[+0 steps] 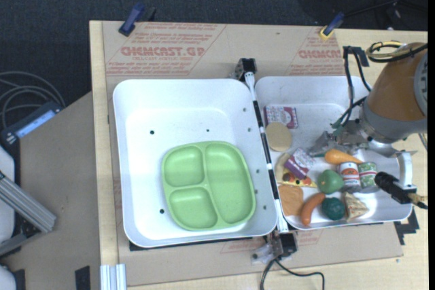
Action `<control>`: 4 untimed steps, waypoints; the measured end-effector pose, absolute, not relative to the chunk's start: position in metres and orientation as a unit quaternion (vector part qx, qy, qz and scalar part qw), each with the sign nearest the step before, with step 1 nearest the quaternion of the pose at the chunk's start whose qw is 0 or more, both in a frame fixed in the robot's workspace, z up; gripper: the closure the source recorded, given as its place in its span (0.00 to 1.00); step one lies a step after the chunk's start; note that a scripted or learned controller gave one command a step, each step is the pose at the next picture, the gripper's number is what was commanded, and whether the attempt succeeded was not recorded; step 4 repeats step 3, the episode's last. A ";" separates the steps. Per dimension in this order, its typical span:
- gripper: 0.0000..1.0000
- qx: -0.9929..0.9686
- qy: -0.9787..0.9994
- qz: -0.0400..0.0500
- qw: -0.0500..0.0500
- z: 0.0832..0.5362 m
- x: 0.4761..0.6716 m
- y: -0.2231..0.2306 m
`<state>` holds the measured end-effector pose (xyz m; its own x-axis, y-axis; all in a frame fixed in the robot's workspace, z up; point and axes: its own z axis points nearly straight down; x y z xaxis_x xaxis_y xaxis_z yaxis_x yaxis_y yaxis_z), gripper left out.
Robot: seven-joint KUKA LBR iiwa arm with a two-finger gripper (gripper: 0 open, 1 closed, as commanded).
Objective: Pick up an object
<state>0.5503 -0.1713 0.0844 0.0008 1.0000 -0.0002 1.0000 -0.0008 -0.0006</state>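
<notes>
Orange is what I key on: the small carrot-like piece (338,157) lying in the right bin (319,90), its long axis running roughly left to right across the picture. From my seat the gripper (334,141) sits just above and slightly left of that piece, near it but not visibly on it, with the arm's orange-banded wrist (394,95) looming further up and right of it. I cannot tell how the jaws stand; the metal there is a dark grey tangle against the white bin, and nothing shows between them.

Taking the orange piece as my mark: a green ball (331,181) lies just below it, a darker green ball (333,208) lower again, a sausage-shaped thing (311,207) below and left, a purple packet (296,165) to its left, and a pale round disc (279,136) up and left.

I judge any approach would need the jaws set across the piece's short side. The objects are crowded, so edges blur together. A green 3-part tray (206,185) sits far left in the other bin (136,146).
</notes>
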 end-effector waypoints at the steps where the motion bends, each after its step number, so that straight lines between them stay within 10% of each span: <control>1: 0.00 -0.708 -0.707 0.000 0.000 0.084 0.484 -0.167; 2: 1.00 -0.708 -0.706 -0.001 -0.001 0.094 0.485 -0.167; 3: 1.00 -0.706 -0.708 -0.001 0.000 0.185 0.495 -0.069; 4: 1.00 -0.706 -0.708 -0.001 0.000 0.185 0.495 -0.069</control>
